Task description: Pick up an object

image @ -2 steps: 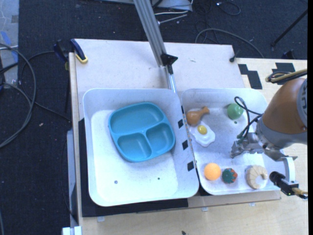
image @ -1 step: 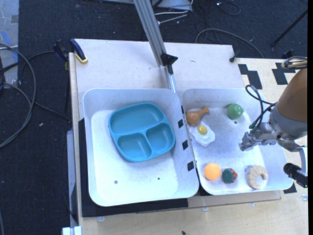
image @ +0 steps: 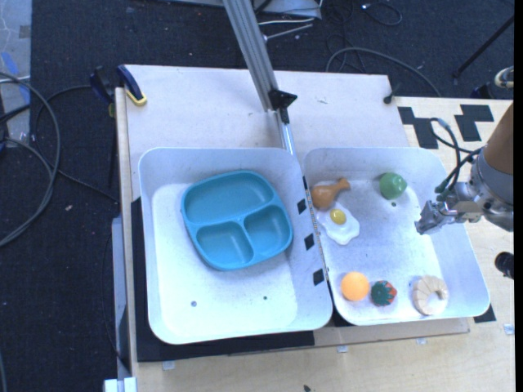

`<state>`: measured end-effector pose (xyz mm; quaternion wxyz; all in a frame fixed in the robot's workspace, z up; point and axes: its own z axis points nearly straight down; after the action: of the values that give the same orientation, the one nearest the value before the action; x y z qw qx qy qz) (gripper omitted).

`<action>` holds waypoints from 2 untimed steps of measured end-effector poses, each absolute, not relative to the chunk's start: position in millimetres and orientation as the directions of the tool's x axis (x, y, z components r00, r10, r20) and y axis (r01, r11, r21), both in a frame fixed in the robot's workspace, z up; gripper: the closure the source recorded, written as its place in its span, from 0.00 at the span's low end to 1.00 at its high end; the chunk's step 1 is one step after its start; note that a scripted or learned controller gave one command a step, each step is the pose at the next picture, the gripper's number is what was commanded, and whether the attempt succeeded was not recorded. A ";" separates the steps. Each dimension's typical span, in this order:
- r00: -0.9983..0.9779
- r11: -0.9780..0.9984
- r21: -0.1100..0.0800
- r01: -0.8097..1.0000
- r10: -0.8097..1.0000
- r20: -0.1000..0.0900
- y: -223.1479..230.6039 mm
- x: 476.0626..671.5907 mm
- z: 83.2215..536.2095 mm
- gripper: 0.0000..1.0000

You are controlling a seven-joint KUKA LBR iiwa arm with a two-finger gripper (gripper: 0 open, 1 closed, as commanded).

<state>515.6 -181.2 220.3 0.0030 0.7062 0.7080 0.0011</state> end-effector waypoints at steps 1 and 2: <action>-0.003 0.003 0.005 1.000 1.000 -0.003 -181.5 516.8 259.0 1.00; -0.008 0.008 -0.001 1.000 1.000 0.001 -130.8 534.1 244.2 1.00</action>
<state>534.1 -130.8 244.2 -0.0007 0.7044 0.7098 0.0001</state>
